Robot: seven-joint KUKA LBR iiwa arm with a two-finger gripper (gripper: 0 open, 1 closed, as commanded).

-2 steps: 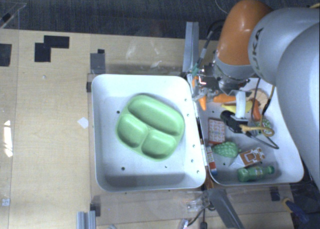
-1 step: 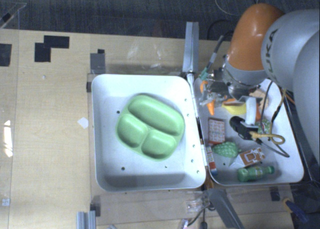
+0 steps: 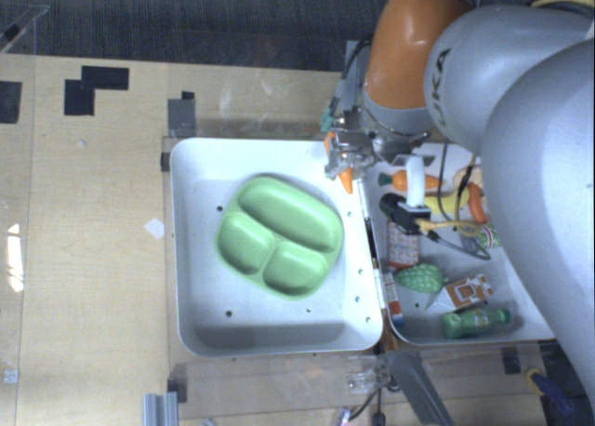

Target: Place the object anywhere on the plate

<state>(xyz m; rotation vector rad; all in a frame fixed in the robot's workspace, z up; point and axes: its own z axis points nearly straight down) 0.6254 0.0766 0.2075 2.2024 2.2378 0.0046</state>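
Two shallow white bins sat side by side on the pale wooden bench [image 3: 84, 229] as we looked down on them. We saw the left white bin [image 3: 195, 312] holding a light green, three-compartment plastic plate [image 3: 279, 235], lying slightly turned near the bin's middle, with nothing resting on it. The right white bin [image 3: 418, 333] carried a jumble of small items, among which we could pick out a textured green lump [image 3: 418, 278], a green bottle lying on its side [image 3: 476, 322], a small red-and-white packet [image 3: 468, 291] and a white bottle with an orange cap [image 3: 414, 179].

We found the grey arm with its orange band [image 3: 409, 43] reaching in from the right, its metal two-finger gripper [image 3: 346, 162] hanging over the wall shared by the two bins, near their far end. A small orange, carrot-like object [image 3: 346, 179] showed at the gripper's tip, pointing downward, and it appeared pinched between the fingers, though the view was too coarse for us to be fully sure of the contact. That object sat above the left bin's right rim, beside the plate's far right corner and apart from it.
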